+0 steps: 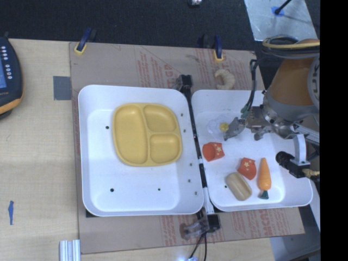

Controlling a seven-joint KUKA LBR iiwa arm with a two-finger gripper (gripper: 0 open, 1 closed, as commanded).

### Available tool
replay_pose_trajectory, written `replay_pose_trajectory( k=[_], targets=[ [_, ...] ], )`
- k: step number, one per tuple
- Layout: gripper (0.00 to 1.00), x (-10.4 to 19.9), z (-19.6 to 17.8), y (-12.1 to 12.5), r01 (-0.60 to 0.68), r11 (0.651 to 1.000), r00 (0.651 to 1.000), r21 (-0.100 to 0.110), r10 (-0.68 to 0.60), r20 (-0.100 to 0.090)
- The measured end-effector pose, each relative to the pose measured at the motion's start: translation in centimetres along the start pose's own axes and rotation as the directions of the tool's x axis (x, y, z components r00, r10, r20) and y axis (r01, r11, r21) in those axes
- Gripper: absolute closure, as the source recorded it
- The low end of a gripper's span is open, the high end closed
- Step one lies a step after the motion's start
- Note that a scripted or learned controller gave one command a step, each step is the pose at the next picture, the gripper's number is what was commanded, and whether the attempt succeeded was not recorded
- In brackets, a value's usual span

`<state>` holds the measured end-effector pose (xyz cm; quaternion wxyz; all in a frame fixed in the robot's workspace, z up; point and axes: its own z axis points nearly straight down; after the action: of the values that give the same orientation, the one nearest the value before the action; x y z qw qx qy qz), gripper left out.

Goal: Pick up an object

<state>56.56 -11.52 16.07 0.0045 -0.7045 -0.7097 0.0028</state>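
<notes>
Because the toys sit grouped in the shallow white right bin [217,203], the grey two-finger gripper [246,128] hovers above them, fingers apart and holding nothing, near the small red block [213,151].

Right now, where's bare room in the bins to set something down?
Left bin: bare floor below and left of the yellow tray. Right bin: crowded, with red pieces, carrot, roll and gripper; only small gaps.
</notes>
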Motion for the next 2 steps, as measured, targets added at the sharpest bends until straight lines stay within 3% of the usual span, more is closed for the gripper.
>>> replay_pose_trajectory(
  k=[1,2],
  targets=[
    [0.00,-7.1,6.0,-8.9,-0.002,1.000,1.000,-0.002,0.002,-0.001],
    [1.00,-7.2,4.8,-8.7,-0.001,1.000,1.000,-0.007,0.001,0.003]
  ],
)
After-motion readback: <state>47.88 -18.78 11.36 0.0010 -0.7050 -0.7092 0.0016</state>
